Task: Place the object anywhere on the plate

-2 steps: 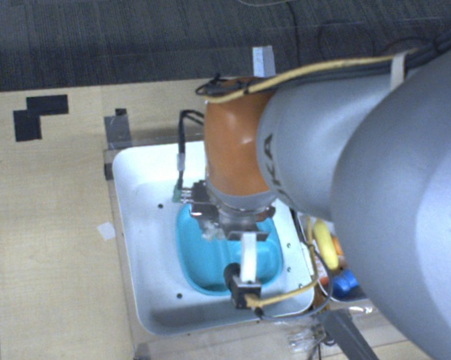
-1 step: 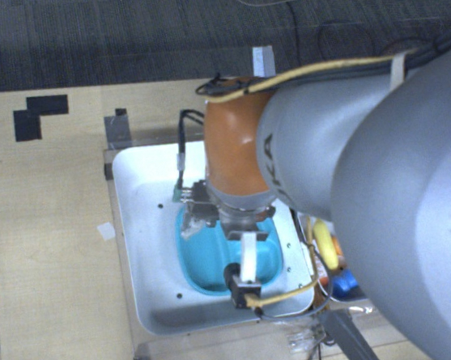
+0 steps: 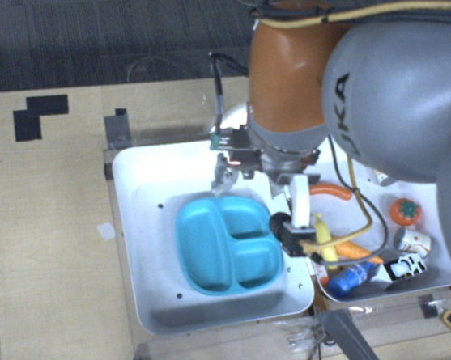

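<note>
We see the gripper point(image 3: 226, 173) poised at the upper rim of the blue plate point(image 3: 218, 249).
Its grip we can't make out; banana point(image 3: 323, 233) and blue bottle point(image 3: 348, 279) lie in the neighbouring bin point(image 3: 378, 193).

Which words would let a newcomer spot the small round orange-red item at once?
Start at the right white bin, beside the one holding the blue plate. Near its right side sits a round orange-red fruit, alone in wearing a green top.

One fixed camera looks down slantwise from close above the bench point(image 3: 48, 262); left bin point(image 3: 139, 173) and right bin point(image 3: 401, 285) fill mid-frame.
</note>
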Tool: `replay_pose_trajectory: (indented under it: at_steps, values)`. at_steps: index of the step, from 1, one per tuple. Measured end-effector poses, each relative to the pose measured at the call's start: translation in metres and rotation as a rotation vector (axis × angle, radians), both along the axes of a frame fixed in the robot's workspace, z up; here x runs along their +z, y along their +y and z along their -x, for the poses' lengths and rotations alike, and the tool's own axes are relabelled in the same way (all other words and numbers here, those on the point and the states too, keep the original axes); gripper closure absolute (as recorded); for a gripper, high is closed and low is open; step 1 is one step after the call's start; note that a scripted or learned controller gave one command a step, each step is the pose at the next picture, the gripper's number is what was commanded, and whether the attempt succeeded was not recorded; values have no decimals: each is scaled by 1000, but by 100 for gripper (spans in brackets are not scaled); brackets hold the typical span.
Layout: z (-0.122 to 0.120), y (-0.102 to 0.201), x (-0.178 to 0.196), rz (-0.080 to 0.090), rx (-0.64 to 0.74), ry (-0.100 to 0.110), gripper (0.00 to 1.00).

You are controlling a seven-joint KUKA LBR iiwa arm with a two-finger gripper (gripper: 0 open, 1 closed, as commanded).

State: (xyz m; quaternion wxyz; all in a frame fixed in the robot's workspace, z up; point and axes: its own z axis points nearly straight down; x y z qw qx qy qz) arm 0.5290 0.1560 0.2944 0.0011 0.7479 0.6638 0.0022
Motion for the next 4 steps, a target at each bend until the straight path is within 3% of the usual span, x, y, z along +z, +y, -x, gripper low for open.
replay_pose_trajectory:
  at_steps: [1, 2, 3, 4]
  values:
    - [42, 80, -56, 0, -70, 3, 0]
    - [41, -26, 32, 0, 71, -2, 0]
    - [42, 27, -106, 1, 22, 4, 0]
    - [8, -72, -79, 1, -16, 0, 0]
